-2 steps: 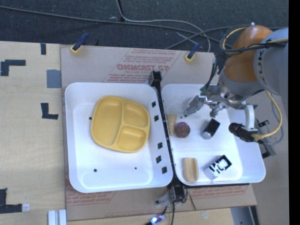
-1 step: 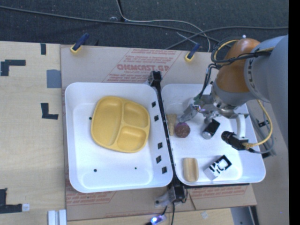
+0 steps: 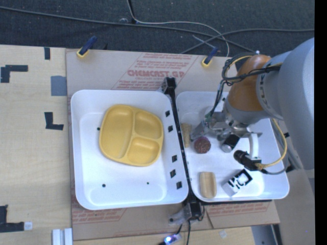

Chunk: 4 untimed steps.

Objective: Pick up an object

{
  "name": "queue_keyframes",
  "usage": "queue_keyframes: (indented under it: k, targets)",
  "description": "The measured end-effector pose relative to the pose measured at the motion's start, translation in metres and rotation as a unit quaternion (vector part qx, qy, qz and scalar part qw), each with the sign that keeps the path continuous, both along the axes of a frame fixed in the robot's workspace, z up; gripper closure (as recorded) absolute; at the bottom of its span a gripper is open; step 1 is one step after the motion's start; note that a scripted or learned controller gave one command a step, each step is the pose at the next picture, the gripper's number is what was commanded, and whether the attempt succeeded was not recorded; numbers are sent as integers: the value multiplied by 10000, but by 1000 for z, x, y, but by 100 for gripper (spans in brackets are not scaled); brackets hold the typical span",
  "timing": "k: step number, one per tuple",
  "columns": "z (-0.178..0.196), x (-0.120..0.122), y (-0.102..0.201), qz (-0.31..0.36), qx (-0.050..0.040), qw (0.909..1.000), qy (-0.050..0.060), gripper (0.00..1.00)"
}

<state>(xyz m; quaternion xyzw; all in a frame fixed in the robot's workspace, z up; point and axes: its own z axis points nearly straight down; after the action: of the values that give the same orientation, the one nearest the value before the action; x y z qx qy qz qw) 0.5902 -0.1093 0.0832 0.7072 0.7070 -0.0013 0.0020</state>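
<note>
In the camera view, the grey arm with the orange band reaches into the right white bin (image 3: 276, 190). Its pincer (image 3: 212, 129) hangs low near the bin's centre, just at two o'clock from a small dark reddish-brown round object (image 3: 202, 145). I cannot tell how the pincer stands, because the wrist hides it.

The round object is the nearest candidate for the task. It looks small, light and probably stiff, with a rough surface that should not slip much; I would take it across its middle, from above. At six o'clock from it lies a tan, rounded block like a piece of bread (image 3: 207, 184), maybe softer, best taken across its short sides. At four o'clock rests a small black-and-white box (image 3: 238, 181); its print is too small to read.

The left white bin (image 3: 82, 152) holds a yellow plastic divided plate (image 3: 131, 135), wide and flat, hard to pinch except at the rim.

On the brown cardboard sheet (image 3: 153, 73) on the counter, red print seems to read "CHEMCAST GP".
</note>
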Motion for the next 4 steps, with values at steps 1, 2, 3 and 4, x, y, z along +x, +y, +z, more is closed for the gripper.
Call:
queue_keyframes:
  k: [1,2,3,4]
  targets:
    - [12,1,1,11,3,10000,-3,100]
    - [75,6,2,11,20,10000,-19,100]
    - [128,7,2,10,20,10000,-16,100]
    - [140,22,58,37,31,10000,1,100]
